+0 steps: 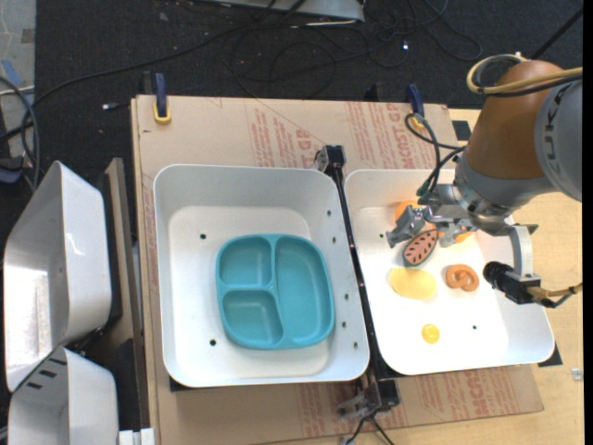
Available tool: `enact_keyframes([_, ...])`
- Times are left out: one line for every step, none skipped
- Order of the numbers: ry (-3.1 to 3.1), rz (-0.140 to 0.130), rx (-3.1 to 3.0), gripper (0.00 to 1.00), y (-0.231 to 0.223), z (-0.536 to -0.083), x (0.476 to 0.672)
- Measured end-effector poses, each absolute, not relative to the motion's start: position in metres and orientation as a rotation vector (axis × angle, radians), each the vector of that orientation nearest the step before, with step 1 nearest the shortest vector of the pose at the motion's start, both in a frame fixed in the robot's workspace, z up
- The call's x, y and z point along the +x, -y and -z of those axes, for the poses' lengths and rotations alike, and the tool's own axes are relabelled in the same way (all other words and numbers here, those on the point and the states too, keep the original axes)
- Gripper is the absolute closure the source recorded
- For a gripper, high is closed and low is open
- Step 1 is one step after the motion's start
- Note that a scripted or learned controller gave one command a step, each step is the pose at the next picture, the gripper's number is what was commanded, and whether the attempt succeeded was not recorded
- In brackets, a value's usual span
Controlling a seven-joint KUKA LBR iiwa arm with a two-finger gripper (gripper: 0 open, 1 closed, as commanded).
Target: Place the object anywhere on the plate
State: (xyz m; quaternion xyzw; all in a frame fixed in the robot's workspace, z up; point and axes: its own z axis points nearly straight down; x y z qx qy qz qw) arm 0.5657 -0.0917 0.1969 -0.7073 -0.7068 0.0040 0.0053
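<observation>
A teal plate [275,291] with three compartments lies in the left bin [176,248], nothing on it. My gripper [413,229] hangs low over the upper left part of the right bin [519,341]. Directly under its tip lies a brown oval piece with pale dots [422,247], touching or nearly touching it. Whether the piece is gripped cannot be told. An orange piece [405,211] peeks out behind the gripper.
In the right bin lie a pale yellow lump [413,284], an orange ring-shaped piece [460,277] and a small yellow ball [430,333]. A ridge between the bins [352,248] separates them. White tubs [56,258] stand at the far left.
</observation>
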Motion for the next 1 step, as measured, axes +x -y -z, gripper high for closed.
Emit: enact_keyframes([2.222,0.000,-2.220,0.00,0.0918,-0.2033,0.5686])
